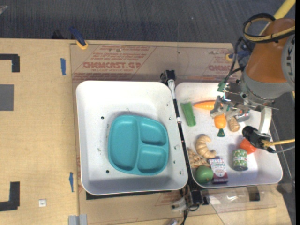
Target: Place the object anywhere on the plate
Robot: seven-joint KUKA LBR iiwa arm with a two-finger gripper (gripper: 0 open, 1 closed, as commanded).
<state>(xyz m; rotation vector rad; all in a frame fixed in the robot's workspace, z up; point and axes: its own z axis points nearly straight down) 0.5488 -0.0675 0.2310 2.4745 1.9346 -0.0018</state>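
A teal plate (138, 144) with three compartments lies in the left white bin (93, 107) with nothing on it. My gripper (226, 110) hangs over the upper middle of the right bin (199, 91). It is directly above a small orange fruit with a green stem (219, 122) and a tan piece (233, 123). An orange carrot (204, 105) lies just to its left. The wrist hides how the jaws stand, and I see nothing clearly held between them.
The right bin also holds a green block (188, 114), a croissant (204, 145), a green apple (203, 174), a small printed box (218, 168), a green can (240, 159) and a red item (247, 146). A raised rim divides the two bins.
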